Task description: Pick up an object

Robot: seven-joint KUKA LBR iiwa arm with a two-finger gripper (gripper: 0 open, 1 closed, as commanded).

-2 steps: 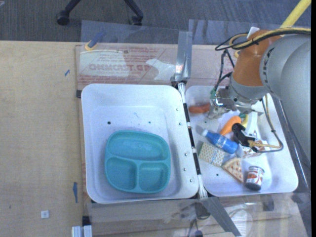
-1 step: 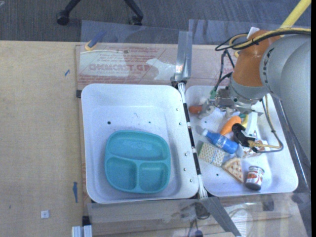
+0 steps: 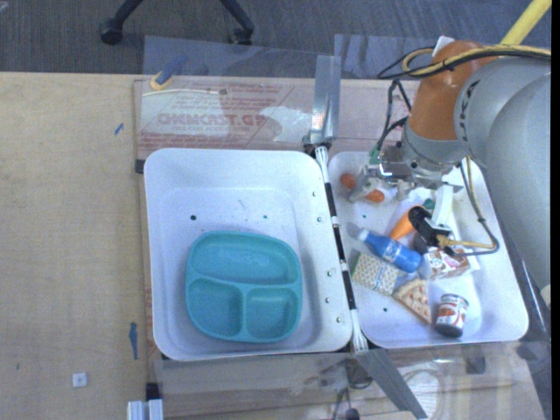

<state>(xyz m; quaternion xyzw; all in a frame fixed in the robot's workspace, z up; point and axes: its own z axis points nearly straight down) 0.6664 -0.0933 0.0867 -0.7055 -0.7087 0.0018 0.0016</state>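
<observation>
Wooden bench [image 3: 61, 234] | teal tray [image 3: 243, 287] left bin | blue bottle [image 3: 391, 251] near hand [image 3: 378, 182]

Grey arm [image 3: 490, 103] reaches in from the right, tool [image 3: 378, 180] lowered.

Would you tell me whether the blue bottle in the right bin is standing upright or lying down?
Lying down. The blue bottle rests on its side on the right bin floor, its white cap pointing up-left toward the divider.
</observation>
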